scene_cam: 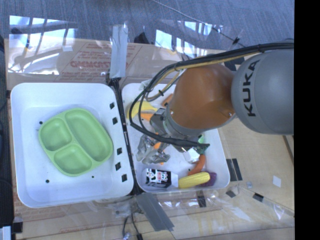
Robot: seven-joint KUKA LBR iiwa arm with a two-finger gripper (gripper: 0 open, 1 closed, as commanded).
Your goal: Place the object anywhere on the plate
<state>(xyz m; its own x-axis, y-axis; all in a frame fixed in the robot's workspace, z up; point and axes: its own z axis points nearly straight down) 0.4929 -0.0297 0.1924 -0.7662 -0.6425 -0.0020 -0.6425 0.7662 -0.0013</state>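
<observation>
While two shallow white bins sit side by side on the bench, just one green plate [75,141] is here, lying in the left bin [30,184]; it has three compartments, two small ones and one longer one.

Taking that plate as the landmark, the right bin [220,169] lies just beyond the divider on the plate's right, and all the loose things are in it. Counted, at least five show: one yellow corn cob [194,180], one small black-and-white carton [158,177], one orange piece like a carrot [200,163], one purple piece [212,176] touching the corn's far end, and one yellow thing [142,109], perhaps a banana, partly hidden under the cables.

The corn lies flat with its long axis running nearly left to right, one end towards the plate and the carton, the other end away from it, tilted slightly upward. It is well apart from the plate, near the right bin's lower wall.

One arm [260,94] reaches over the right bin, and its gripper [152,151] hangs low between the plate's side and the corn, above the carton. Its metal fingers are blurred against the clutter, so whether they stand apart or together cannot be told, and nothing can be made out between them.
</observation>
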